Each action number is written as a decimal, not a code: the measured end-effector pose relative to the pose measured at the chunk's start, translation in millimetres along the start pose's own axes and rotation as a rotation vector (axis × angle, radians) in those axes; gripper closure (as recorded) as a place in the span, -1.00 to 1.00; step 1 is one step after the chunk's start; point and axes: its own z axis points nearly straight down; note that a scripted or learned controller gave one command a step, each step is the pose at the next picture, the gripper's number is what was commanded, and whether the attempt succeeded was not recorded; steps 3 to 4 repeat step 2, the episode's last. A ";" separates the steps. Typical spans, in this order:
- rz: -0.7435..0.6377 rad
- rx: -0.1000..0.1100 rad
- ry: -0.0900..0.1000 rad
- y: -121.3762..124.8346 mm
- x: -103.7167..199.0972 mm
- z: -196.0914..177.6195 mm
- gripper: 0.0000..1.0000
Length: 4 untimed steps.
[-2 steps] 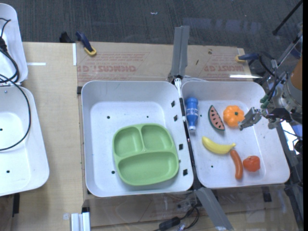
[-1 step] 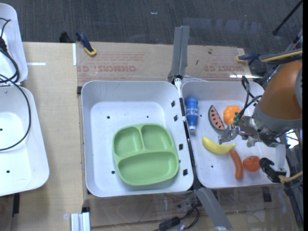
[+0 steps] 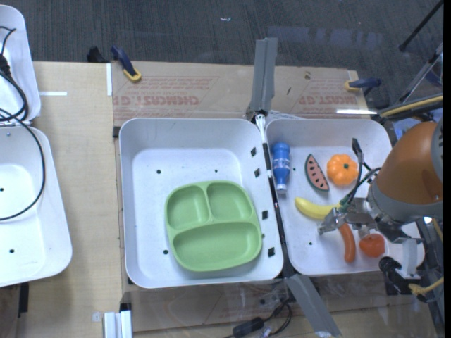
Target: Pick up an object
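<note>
The right bin (image 3: 310,259) holds a blue bottle (image 3: 280,163), a watermelon slice (image 3: 316,172), an orange pumpkin (image 3: 342,170), a yellow banana (image 3: 313,208), a red-orange sausage (image 3: 348,243) and a red tomato (image 3: 371,244). My gripper (image 3: 337,220) hangs low over the right bin, just right of the banana and above the sausage's top end. Its grey fingers (image 3: 328,224) point left and downward. The orange band (image 3: 416,167) and grey wrist cover the bin's right side.
The left bin (image 3: 141,189) carries a green divided plate (image 3: 213,225). A grey divider post (image 3: 263,76) stands between the bins at the back. Blue clamps (image 3: 125,63) sit on the cardboard behind. White trays with black cable (image 3: 21,189) lie at far left.
</note>
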 end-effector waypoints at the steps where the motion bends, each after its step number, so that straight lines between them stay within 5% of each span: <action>1: 0.004 0.002 0.000 -0.2 -0.6 -8.3 1.00; 2: 0.120 -0.003 -0.002 -6.1 83.9 -100.6 1.00; 4: 0.120 -0.003 -0.002 -6.1 83.9 -100.6 1.00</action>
